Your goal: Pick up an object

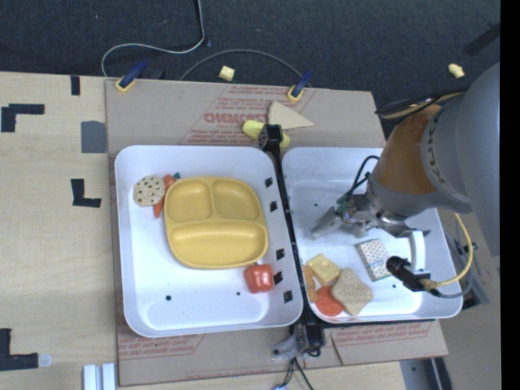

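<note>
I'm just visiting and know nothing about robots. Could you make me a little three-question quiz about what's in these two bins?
1. True or false: the yellow divided plate lies in the left bin.
2. Which sits at the plate's upper left corner? A) a speckled cookie B) a spoon C) a cup
3. Fill in: the tool is over the ____ bin, with the checkered card lying nearer the front edge.

Key: 1 true; 2 A; 3 right.
</note>
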`<state>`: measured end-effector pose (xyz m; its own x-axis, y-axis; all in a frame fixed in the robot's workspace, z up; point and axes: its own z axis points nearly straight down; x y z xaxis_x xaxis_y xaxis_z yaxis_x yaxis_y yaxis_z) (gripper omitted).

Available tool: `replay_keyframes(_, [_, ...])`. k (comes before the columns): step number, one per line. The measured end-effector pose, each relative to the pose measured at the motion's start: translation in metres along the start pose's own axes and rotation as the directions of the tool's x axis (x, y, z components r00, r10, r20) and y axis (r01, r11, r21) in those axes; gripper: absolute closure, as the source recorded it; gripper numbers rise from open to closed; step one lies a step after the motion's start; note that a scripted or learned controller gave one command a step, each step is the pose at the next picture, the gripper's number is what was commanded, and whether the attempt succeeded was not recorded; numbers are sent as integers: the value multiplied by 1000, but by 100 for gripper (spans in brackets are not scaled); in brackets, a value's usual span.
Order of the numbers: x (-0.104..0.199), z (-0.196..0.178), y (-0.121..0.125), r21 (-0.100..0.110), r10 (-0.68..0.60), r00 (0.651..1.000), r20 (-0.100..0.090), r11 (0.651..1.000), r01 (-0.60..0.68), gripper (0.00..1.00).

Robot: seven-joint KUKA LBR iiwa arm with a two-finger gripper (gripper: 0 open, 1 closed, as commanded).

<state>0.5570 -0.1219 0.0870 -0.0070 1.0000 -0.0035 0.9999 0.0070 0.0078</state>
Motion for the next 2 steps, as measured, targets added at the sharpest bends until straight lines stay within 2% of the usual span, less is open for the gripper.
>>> replay_keyframes(1, [-44, -28, 54, 2, 6, 1000, 0, 1000, -6, 0])
replay_keyframes(2, [30, 0, 20, 11, 2, 1000, -4, 1000, -2, 0])
